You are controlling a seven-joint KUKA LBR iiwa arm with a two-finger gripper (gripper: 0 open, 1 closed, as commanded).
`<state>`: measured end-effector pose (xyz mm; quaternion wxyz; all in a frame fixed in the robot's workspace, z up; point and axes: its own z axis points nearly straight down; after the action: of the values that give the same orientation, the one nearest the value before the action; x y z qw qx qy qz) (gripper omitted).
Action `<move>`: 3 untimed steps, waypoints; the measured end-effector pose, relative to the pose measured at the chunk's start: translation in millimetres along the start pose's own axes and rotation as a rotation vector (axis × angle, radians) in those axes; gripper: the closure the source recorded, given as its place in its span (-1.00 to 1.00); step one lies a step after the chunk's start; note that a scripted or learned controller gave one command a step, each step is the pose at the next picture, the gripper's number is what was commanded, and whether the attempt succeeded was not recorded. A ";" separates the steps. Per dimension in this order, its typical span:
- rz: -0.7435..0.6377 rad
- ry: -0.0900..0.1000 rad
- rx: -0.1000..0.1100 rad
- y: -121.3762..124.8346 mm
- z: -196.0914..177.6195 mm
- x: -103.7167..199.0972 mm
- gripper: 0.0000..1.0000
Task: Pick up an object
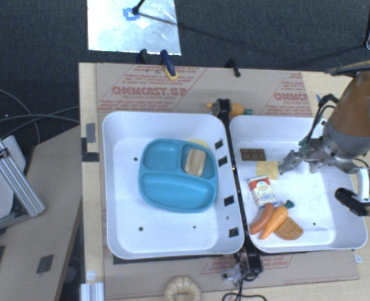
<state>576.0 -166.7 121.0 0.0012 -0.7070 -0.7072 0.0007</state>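
Before you, two shallow white bins sit side by side on the tabletop (191,83). The left bin (119,187) carries a blue compartmented plastic plate (166,190) with a tan bread-like piece (195,162) in its upper right compartment. The right bin (342,231) contains a brown chocolate-bar piece (253,154), a pale yellow cheese square (268,169), a small white printed packet (262,190), two orange toy carrots (268,219) and a brown cookie-like wafer (290,231). The gripper (290,163) hovers low, just right of the cheese square; you cannot tell how its fingers are set, and nothing is visibly held.
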 end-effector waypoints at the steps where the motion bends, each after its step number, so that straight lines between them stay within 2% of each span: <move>1: -0.001 0.003 -0.009 3.9 32.6 1.6 -1.00; 2: -0.002 0.001 -0.019 7.0 18.2 1.2 1.00; 3: -0.004 -0.003 -0.009 14.9 -28.2 4.5 1.00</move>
<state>591.0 -162.3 149.1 -0.0030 -0.7054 -0.7088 -0.0017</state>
